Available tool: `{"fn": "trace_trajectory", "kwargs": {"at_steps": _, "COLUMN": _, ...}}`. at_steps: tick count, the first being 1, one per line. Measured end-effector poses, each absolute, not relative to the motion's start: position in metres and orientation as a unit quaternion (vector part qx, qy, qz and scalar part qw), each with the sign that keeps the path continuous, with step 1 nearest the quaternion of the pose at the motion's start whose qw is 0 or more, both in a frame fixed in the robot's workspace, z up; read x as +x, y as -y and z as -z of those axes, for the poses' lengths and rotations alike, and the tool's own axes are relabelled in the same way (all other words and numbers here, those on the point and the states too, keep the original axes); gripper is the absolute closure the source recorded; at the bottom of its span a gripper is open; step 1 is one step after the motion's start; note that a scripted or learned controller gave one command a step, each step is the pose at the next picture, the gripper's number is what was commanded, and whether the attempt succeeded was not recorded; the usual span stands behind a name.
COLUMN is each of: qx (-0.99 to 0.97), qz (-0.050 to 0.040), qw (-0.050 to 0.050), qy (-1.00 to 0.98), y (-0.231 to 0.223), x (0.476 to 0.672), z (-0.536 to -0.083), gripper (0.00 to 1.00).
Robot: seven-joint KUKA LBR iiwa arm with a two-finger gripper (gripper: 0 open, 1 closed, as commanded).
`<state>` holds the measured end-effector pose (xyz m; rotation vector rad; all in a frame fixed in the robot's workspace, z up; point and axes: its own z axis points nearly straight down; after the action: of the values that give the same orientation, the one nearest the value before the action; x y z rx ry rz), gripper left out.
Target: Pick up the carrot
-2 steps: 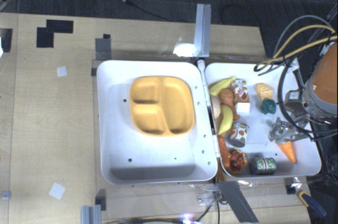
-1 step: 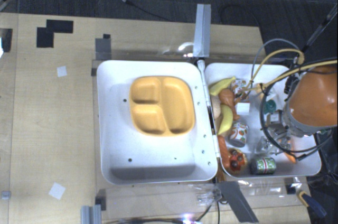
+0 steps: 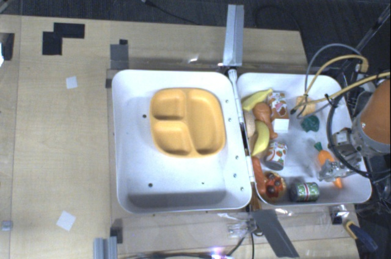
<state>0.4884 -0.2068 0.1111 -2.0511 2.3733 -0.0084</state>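
1. Carrot lies in the right bin, close to its right wall, with the gripper just beside it; whether the jaws are apart or together I cannot tell
2. Risk: jaws could strike the wall or snag the yellow cables
3. Open floor lies left of the carrot, before the banana
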Motion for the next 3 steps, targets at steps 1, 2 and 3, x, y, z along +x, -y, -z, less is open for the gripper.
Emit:
{"fn": "trace_trajectory", "kwargs": {"at_steps": 1, "qx": -0.583, "qz": 0.0035, "qw": 0.005, "qy": -0.813, "y": 0.165, "x": 0.515, "z": -0.179, "gripper": 1.00}}
{"fn": "trace_trajectory", "kwargs": {"at_steps": 2, "qx": -0.667, "qz": 0.0044, "qw": 0.004, "qy": -0.745, "y": 0.169, "x": 0.491, "z": -0.090, "gripper": 1.00}}
{"fn": "trace_trajectory", "kwargs": {"at_steps": 3, "qx": -0.746, "qz": 0.0027, "qw": 0.003, "qy": -0.666, "y": 0.206, "x": 0.489, "z": -0.105, "gripper": 1.00}}
